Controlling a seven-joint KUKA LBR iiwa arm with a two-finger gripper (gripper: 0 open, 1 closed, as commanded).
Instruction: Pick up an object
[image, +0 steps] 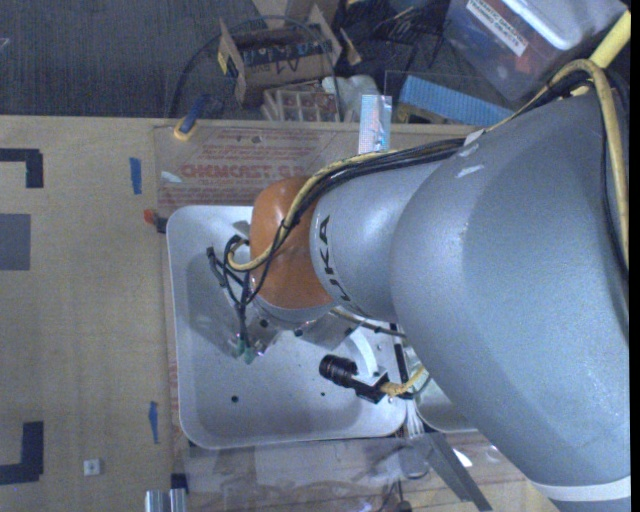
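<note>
My gripper (243, 346) hangs low over the left part of the white bin (200, 420), close to its floor. Its tip is small and dark against the bin, with a small greenish bit right at it; I cannot tell whether that bit is an object or part of the tool. The orange band (285, 255) and the wide grey arm (470, 290) hide the right half of this bin. No loose object shows plainly on the bare bin floor, only two small dark specks (233, 400) near the front.
A cardboard sheet with red print (250, 170) lies just behind the bin. Blue tape marks (135, 175) and black corner marks (30, 165) sit on the wooden bench to the left. A corner of the second bin (440, 420) peeks from under the arm.
</note>
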